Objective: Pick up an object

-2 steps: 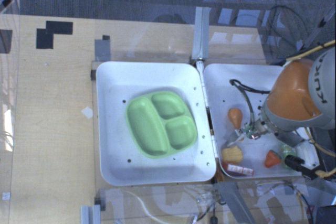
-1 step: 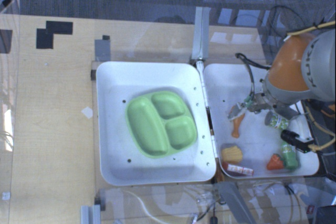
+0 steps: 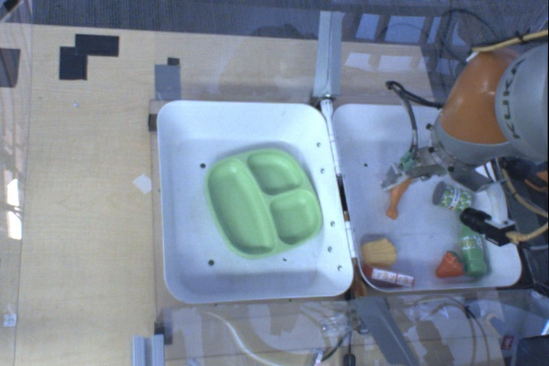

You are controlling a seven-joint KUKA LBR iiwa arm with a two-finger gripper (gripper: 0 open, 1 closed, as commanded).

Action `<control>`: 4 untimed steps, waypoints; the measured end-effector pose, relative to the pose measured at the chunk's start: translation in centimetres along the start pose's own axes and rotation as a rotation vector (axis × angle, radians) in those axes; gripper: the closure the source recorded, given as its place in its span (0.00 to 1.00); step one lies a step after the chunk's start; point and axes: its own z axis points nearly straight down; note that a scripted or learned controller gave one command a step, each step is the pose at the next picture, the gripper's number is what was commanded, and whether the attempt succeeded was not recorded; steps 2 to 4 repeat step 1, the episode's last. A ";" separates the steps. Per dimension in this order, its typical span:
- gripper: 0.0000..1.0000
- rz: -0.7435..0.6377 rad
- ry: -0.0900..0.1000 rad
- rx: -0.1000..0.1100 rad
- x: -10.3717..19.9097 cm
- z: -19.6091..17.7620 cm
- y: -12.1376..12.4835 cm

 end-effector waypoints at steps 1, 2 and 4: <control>1.00 0.027 0.003 0.012 5.6 -8.4 4.1; 1.00 0.027 0.003 0.012 5.6 -8.4 4.1; 1.00 0.027 0.003 0.012 5.6 -8.4 4.1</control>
